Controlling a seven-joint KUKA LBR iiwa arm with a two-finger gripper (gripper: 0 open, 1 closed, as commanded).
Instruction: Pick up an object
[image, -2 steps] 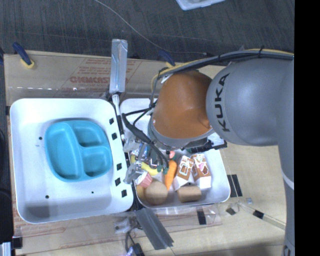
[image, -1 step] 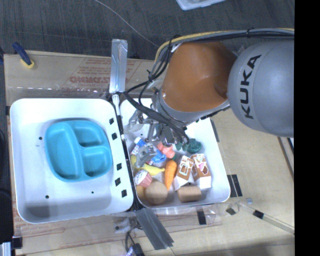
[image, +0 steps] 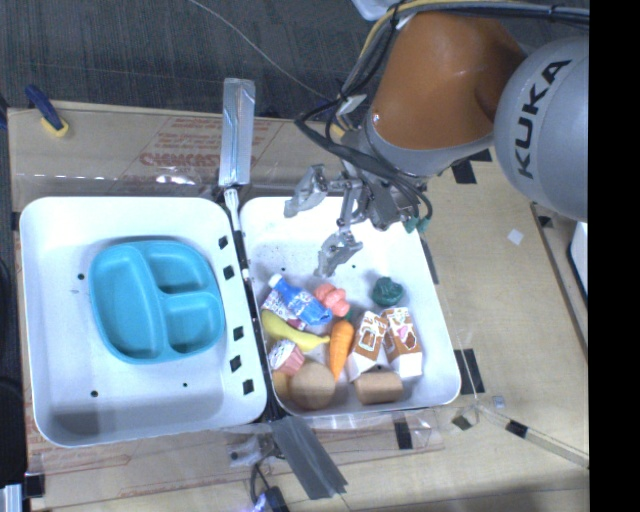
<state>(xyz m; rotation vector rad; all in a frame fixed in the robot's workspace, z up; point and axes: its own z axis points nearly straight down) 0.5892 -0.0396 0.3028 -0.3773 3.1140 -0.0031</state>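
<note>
White and shallow, the right plastic bin (image: 440, 330) holds a heap of small toy foods at its near end: an orange carrot (image: 341, 345), a yellow banana (image: 293, 333), two small brown-and-white cartons (image: 388, 338) and a dark green round piece (image: 389, 292). The metal two-finger gripper (image: 318, 222) hangs above this bin's far end with its fingers spread apart, pinching nothing. Beside this bin, the left white bin (image: 50, 300) carries a blue divided tray (image: 157, 300).

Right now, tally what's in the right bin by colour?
Orange (carrot): 1
Yellow (banana): 1
Dark green (small round item): 1
Blue-white (packet): 1
Pink (small item): 1
Brown-white (cartons): 2
Tan (potato, block): 2
White-pink (cup): 1
Total: 10
</note>
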